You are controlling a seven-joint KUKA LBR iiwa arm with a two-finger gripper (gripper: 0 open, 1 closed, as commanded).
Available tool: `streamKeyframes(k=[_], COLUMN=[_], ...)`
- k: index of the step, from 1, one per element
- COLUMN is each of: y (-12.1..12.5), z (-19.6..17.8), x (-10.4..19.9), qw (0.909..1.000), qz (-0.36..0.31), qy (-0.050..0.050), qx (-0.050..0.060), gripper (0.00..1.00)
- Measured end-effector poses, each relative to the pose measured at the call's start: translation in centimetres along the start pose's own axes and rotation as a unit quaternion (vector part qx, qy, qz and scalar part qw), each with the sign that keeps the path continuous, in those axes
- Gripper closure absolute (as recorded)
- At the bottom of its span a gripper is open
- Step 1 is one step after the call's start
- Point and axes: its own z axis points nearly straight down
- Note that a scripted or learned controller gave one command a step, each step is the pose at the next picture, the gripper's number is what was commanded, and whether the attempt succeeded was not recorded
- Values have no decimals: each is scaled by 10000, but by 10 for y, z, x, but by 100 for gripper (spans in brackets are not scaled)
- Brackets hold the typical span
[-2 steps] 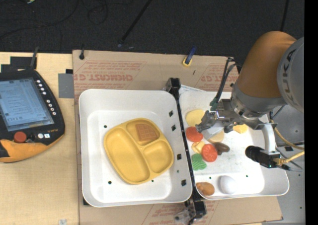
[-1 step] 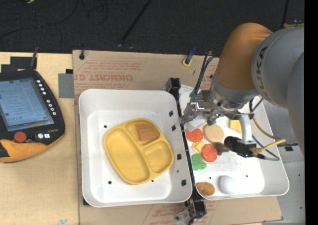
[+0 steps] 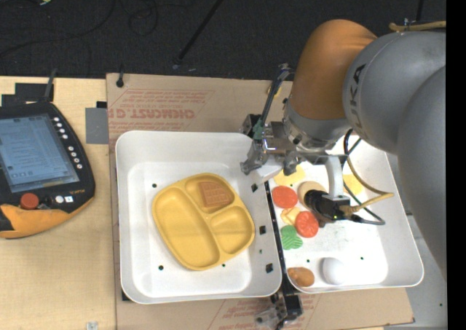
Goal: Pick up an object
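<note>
In the right bin (image 3: 397, 266) lie two red round pieces (image 3: 284, 197) (image 3: 306, 224), a green leafy piece (image 3: 291, 237), a small yellow piece (image 3: 290, 215), a brown bun-like piece (image 3: 301, 276) and a white rounded piece (image 3: 333, 270). My gripper (image 3: 280, 163) hangs over the bin's left rear part, just above the upper red piece. The wrist hides its fingertips. The left bin (image 3: 138, 175) holds a yellow divided plate (image 3: 193, 226) with a brown waffle-like square (image 3: 213, 193) in its rear compartment.
A teach pendant (image 3: 40, 168) lies on the bench at far left. The raised rim between the two bins (image 3: 271, 234) runs just left of the small pieces. The big grey arm (image 3: 393, 88) covers the right bin's rear half.
</note>
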Motion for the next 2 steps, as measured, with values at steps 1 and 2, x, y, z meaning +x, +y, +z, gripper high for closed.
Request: streamKeyframes(k=[1,2], y=[-1,11], z=[12,-1], x=[17,12], qw=[10000,10000], qz=[17,5], qy=[-9,-10], qx=[17,1], gripper=[100,100])
